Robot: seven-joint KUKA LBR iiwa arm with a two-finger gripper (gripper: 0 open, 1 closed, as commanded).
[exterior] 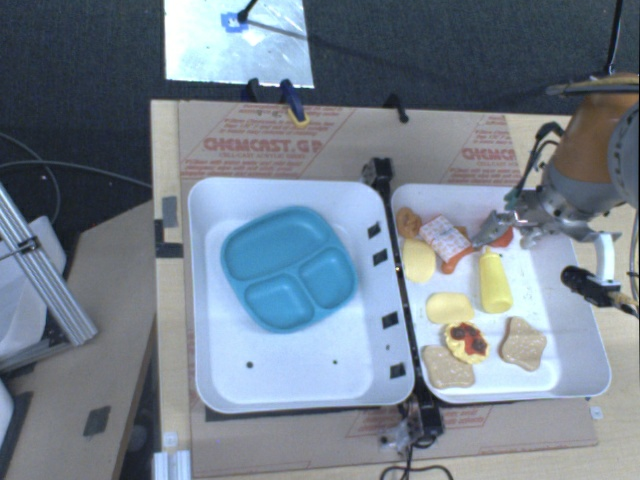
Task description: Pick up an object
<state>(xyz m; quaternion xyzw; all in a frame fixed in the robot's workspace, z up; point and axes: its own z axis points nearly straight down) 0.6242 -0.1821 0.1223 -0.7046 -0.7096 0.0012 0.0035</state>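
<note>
- Dark carpet surrounds the bench (170, 298), which carries two shallow white bins side by side on printed cardboard.
- In the left bin (215, 368) lies a blue sectioned plate (288, 268); nothing near it concerns the coming move.
- All the loose objects crowd the right bin (590, 363): a yellow bottle (494, 281), an orange-red piece (462, 256), a pinkish speckled block (443, 236), a pale yellow lump (419, 261), another yellow lump (450, 307), a small pizza-like piece (466, 340) and two tan biscuit shapes (523, 343) along the near edge.
- Reaching in from the right, the gripper (497, 230) hangs low over the far part of that bin; whether its fingers are parted or closed I cannot tell, and nothing is visibly held between them.
- Nearest the tool tip are the orange-red piece, just beside it toward the bins' divider, and the yellow bottle, just beside it toward the near edge.
- That bottle's long axis runs from the far side to the near side of the bin, its top end pointing toward the gripper.
- Judging from this, the pick is not yet made; a grasp on the bottle would want the fingers closing across its short width, so a small shift toward the near edge seems called for.
- Neighbours press close on the divider side, so a stray descent could nudge them.
</note>
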